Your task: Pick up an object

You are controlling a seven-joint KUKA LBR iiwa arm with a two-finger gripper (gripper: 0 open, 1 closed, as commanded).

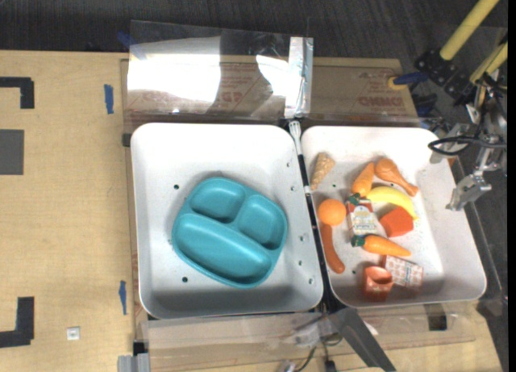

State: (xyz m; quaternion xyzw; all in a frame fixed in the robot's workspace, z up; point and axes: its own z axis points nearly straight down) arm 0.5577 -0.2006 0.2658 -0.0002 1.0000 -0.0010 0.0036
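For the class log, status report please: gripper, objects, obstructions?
Gripper at right bin's right rim, holding nothing seen. Toy foods clustered in right bin, untouched. Teal tray in left bin.

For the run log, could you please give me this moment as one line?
gripper: over right white bin's right rim | holding: nothing seen | toy foods, orange ball: in right bin | teal divided plastic tray: left white bin

Divided plate (230,230) sits in the left bin (153,148). Toy food pile (369,221) is in the right bin (459,249), at 3 o'clock from the plate, gripper (468,193) over that bin's 3 o'clock rim.
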